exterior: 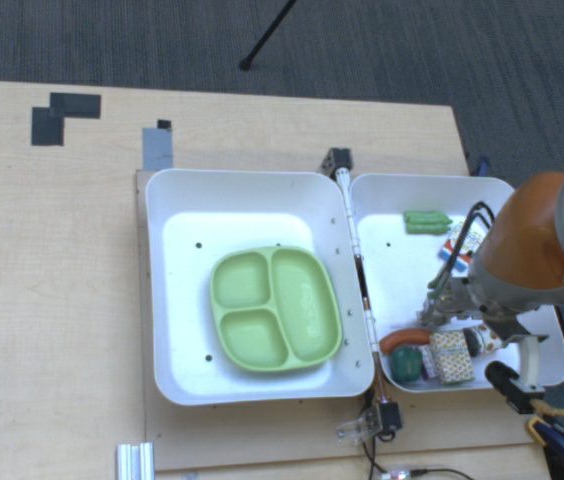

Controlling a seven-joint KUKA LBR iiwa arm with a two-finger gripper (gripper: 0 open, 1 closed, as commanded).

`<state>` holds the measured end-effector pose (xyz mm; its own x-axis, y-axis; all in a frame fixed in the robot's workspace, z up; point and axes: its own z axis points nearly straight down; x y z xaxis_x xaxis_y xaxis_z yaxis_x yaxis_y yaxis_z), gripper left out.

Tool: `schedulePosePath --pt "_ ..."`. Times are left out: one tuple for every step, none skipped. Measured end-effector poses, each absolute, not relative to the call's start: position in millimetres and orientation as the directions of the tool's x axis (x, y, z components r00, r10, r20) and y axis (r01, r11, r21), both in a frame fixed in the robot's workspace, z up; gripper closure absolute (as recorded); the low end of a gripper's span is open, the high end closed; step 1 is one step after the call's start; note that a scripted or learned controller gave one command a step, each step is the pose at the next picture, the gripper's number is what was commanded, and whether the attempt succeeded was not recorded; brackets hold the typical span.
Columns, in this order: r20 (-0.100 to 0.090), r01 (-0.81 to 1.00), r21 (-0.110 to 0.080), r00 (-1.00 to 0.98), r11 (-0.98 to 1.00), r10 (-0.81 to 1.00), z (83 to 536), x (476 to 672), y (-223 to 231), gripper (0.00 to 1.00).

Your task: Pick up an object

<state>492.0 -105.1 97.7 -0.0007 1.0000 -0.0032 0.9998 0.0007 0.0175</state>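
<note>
- Green block (pixel 427 222): flat, far part of the right bin.
- Orange sausage (pixel 403 340): lying near the bin's near edge.
- Dark green ball (pixel 406 365): just near of the sausage.
- Patterned box (pixel 449 356): right beside the ball.

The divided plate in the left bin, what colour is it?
Light green divided plate, seen in the camera view.

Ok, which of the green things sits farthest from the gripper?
The green divided plate, alone in the left bin. The green block and the dark green ball both lie in the right bin, where the gripper is.
</note>
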Motion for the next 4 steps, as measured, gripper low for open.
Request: schedulePosePath --pt "-0.003 1.000 0.017 -0.001 0.001 1.000 98 491.9 -105 0.00" --pt "-0.001 1.000 0.004 -0.001 0.001 1.000 170 487.7 -165 0.00" --pt "-0.001 1.000 0.005 -0.002 0.002 1.000 86 488.1 -113 0.00" --pt "-0.002 1.000 0.010 -0.004 0.004 1.000 97 490.2 -113 1.00"
